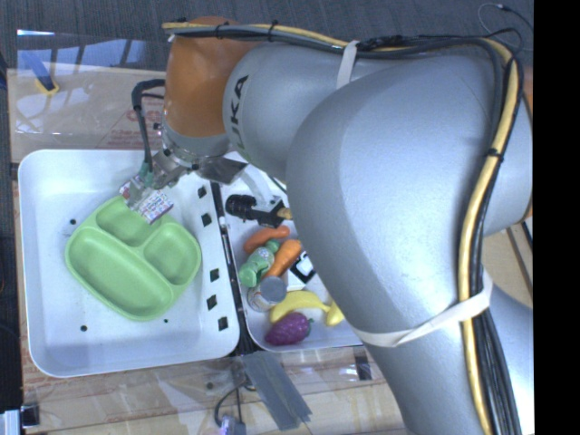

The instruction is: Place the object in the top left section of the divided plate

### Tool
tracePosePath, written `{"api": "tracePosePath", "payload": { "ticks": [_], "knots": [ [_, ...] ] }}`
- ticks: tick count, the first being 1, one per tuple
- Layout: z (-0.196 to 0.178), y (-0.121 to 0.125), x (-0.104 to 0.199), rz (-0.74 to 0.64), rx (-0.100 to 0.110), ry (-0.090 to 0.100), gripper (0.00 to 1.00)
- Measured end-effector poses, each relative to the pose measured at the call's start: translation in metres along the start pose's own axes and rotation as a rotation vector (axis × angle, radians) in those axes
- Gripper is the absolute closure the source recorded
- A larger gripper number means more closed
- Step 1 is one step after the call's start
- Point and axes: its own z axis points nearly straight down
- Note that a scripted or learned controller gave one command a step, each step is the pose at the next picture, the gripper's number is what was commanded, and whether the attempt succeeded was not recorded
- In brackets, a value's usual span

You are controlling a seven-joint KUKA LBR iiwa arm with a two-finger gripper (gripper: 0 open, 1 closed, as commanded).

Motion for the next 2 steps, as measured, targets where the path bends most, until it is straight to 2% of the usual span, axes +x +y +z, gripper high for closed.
{"api": "tracePosePath", "payload": {
  "ticks": [1,2],
  "knots": [
    [0.000,0.000,0.000,0.001,-0.001,0.000,0.00],
    [0.039,-0.013,-0.011,-0.061,-0.002,-0.001,0.00]
  ]
}}
